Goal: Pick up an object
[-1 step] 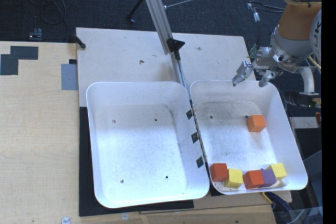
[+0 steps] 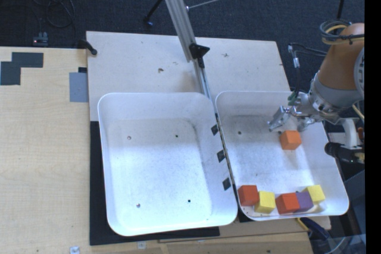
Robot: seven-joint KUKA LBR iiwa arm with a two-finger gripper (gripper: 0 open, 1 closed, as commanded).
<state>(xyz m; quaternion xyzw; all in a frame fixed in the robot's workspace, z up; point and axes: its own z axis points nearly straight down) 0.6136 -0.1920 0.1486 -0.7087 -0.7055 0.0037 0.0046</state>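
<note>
The end effector [image 2: 287, 118] hangs over the far part of the right bin [image 2: 262, 105], its metal fingers pointing left and a little toward the near side. Whether they stand wide or narrow I cannot tell; the parts blur together, and nothing shows between them.

Just beside it, on the near-right side, lies an orange cube [image 2: 290, 140] on the bin floor, by itself. It looks close enough to be touching a fingertip or just short of it; which, I cannot say. This is the likely target. The coming move turns on that offset: the cube sits toward the near edge from the tips, so the end effector would need to shift that way and drop around it. The cube has no long axis to align with.

Further out, along the bin's near wall, a row of blocks: red [image 2: 248, 194], yellow [image 2: 265, 201], red [image 2: 287, 202], purple [image 2: 303, 200], yellow [image 2: 316, 193], packed close. The left bin [image 2: 113, 128] sits alongside on the desk [image 2: 143, 62]
</note>
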